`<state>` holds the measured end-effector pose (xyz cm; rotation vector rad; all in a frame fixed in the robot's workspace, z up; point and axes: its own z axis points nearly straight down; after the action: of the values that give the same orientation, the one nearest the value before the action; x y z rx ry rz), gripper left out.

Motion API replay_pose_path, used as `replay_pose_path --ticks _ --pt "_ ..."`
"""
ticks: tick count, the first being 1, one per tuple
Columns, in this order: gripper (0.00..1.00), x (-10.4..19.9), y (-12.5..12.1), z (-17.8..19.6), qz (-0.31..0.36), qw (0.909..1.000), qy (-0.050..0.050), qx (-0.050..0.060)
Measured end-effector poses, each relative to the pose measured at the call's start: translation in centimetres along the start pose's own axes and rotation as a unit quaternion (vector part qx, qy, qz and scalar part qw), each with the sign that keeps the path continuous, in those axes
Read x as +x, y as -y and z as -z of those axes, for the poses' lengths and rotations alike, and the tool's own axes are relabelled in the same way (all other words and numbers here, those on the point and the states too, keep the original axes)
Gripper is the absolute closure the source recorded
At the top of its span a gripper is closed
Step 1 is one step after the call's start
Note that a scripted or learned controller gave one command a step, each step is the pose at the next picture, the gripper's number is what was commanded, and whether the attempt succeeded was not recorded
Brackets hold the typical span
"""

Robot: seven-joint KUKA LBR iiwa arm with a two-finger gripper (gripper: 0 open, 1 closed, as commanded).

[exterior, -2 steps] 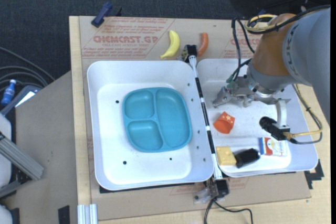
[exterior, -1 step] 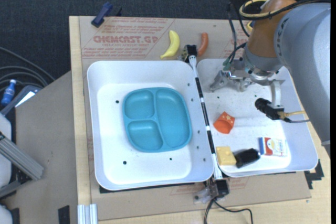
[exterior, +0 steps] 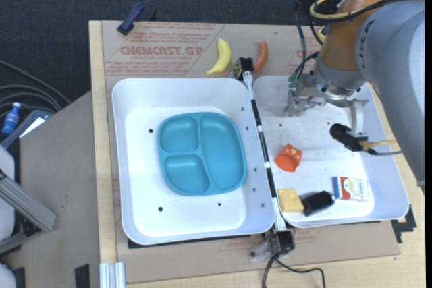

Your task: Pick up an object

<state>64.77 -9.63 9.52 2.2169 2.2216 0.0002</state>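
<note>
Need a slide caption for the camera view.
Arm's gripper low in right bin above orange block; blue tray in left bin.

The arm [exterior: 398, 57] is a thick, smooth, light grey cylinder. An orange band [exterior: 344, 27] rings it just above the wrist, followed by a grey collar. Below sits the metallic gripper [exterior: 297, 104], slim and silvery. Dark cables [exterior: 307, 67] loop beside the wrist.
</note>
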Motion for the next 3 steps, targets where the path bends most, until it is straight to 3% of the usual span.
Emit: replay_pose_path --ticks 1,2,3 --pt "0.0 0.0 0.0 0.0 0.0 1.0 0.0 0.0" --pt "0.0 0.4 2.7 -1.0 -0.001 1.0 -0.002 0.002" --pt "1.0 0.4 2.7 0.0 -0.001 1.0 -0.001 0.002"
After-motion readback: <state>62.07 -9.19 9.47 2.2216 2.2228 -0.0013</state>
